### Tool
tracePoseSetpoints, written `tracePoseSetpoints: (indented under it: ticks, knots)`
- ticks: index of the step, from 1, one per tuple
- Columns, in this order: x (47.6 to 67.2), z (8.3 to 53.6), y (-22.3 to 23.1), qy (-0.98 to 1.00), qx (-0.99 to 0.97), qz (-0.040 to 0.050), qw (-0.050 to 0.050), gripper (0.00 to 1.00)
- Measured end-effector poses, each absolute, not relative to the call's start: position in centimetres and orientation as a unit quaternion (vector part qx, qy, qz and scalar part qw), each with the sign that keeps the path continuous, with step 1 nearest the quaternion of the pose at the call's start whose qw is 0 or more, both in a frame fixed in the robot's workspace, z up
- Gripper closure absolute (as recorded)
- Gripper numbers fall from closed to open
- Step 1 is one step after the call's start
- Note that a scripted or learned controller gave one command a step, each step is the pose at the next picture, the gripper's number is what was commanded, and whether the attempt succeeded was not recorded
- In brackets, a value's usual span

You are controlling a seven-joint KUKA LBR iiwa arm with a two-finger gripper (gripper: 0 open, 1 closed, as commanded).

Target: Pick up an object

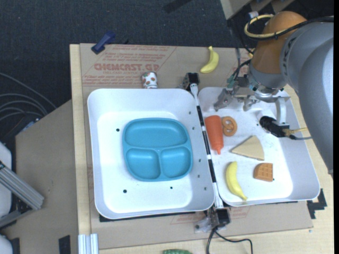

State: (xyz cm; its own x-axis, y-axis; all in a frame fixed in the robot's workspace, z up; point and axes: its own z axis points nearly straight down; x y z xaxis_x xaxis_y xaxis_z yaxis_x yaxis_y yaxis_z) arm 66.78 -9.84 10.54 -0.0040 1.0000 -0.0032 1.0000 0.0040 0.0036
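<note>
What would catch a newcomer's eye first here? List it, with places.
The blue three-compartment plastic plate stands out, lying in the middle of the left white bin. The right white bin holds toy food: an orange carrot along its left wall, a yellow banana near the front, and a tan wedge at centre. The grey arm's pincer hangs over that bin's far end.

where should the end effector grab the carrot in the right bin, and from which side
Grip the carrot across its thick upper half, coming straight down from above. It lies flat along the right bin's left wall, tapering toward the banana, so the wide end likely gives the surest hold. Fingers would close left-right; the wall on its left leaves little room, and the pretzel sits close on its right.
</note>
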Motion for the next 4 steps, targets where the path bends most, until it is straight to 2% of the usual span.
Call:
tracePoseSetpoints:
  ticks: [1, 2, 3, 4]
  knots:
    - [66.8, 11.6, -9.8, 0.709, 0.705, 0.0007, 0.004, 1.00]
    - [66.8, 11.6, -9.8, 0.709, 0.705, 0.0004, 0.004, 0.00]
    - [66.6, 8.4, -9.3, 0.707, 0.707, -0.0010, -0.002, 0.00]
    - [66.6, 9.5, -9.3, 0.708, 0.707, -0.0010, 0.000, 1.00]
